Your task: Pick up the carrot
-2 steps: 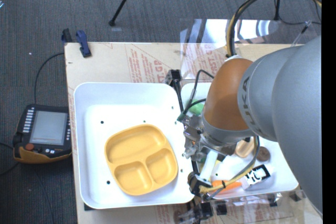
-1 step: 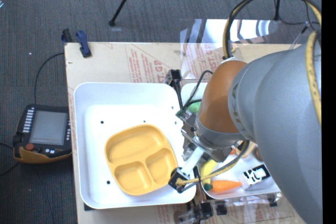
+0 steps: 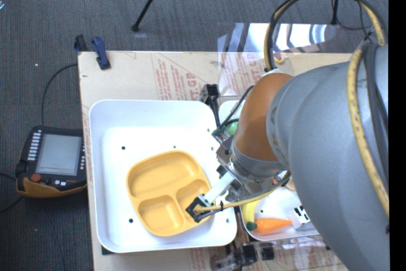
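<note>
Carrot point(image 3: 277, 224) crosswise, green end left

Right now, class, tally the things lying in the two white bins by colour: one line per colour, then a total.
Yellow: 2, the divided tray in the left bin and a banana-like piece beside the carrot
Orange: 1, the carrot in the right bin
Green: 1, a small thing partly hidden by the arm
Total: 4
</note>
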Controlling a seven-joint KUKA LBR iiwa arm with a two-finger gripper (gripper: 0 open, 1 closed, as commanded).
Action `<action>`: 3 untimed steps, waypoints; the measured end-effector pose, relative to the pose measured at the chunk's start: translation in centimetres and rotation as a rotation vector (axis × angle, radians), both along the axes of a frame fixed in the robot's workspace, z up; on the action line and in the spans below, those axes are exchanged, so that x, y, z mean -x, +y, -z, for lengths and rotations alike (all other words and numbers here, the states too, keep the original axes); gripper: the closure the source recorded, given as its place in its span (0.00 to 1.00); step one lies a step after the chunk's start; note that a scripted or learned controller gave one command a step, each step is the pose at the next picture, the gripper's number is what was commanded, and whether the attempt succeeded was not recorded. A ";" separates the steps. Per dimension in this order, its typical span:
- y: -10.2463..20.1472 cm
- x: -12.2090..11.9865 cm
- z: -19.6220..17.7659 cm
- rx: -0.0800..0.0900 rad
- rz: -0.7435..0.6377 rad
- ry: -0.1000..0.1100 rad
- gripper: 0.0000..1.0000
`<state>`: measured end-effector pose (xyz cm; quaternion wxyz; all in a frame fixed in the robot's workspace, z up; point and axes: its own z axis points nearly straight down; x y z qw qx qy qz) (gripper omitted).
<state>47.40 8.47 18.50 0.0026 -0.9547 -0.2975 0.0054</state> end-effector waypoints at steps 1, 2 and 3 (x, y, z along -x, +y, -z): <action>2.8 -1.0 4.4 0.002 0.207 0.008 1.00; 6.5 0.0 1.6 0.000 0.047 0.001 1.00; 6.3 0.1 0.9 -0.002 0.044 0.016 1.00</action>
